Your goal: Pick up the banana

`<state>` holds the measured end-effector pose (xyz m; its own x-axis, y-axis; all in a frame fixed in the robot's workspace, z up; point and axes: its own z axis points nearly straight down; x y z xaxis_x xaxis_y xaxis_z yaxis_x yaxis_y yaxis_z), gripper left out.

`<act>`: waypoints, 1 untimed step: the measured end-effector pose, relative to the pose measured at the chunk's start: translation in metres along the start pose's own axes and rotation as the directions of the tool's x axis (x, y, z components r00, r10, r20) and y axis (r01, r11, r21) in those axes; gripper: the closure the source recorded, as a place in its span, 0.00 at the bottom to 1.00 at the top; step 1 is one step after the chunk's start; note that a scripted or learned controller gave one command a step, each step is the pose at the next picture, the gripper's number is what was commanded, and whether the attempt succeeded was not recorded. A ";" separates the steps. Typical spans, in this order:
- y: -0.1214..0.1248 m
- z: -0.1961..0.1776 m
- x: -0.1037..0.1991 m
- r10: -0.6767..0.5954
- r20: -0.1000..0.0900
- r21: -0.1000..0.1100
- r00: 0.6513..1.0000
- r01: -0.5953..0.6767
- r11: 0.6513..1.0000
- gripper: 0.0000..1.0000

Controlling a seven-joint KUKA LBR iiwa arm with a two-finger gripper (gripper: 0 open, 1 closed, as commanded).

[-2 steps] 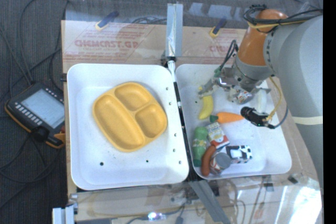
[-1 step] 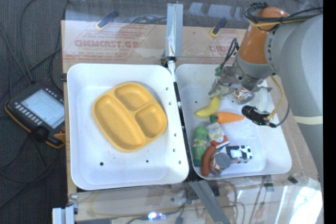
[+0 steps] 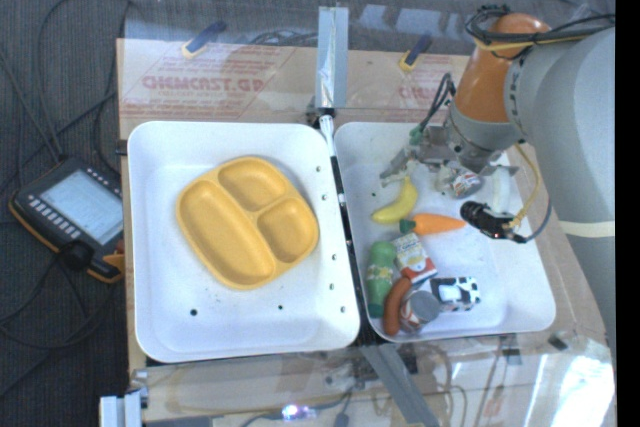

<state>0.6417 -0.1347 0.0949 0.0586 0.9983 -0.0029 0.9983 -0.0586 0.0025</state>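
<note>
A: Arm [image 3: 560, 95] fills the right of frame, orange band at upper right. Two white bins below it: left bin [image 3: 160, 245] carries a yellow divided plate [image 3: 248, 220], right bin [image 3: 520, 300] carries the clutter.

B: Banana?

A: Banana [image 3: 398, 203] lies in the upper left part of the right bin, just beside the centre divider. Carrot [image 3: 438, 224] is just to its lower right, green bottle [image 3: 381, 273] below that.

B: Gripper?

A: Gripper [image 3: 428, 158] sits right above the banana's upper end. Can't tell whether it's spread or closed; nothing visibly pinched.

B: My call: centre over the banana's middle, straddle its narrow width, drop straight. Stay clear of the carrot and the bin wall.
</note>
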 end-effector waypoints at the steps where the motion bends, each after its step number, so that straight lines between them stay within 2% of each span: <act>1: -0.011 0.006 0.022 0.009 0.005 -0.007 1.000 -0.009 1.000 0.00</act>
<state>0.6318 -0.1119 0.0885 0.0673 0.9977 -0.0075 0.9977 -0.0672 0.0097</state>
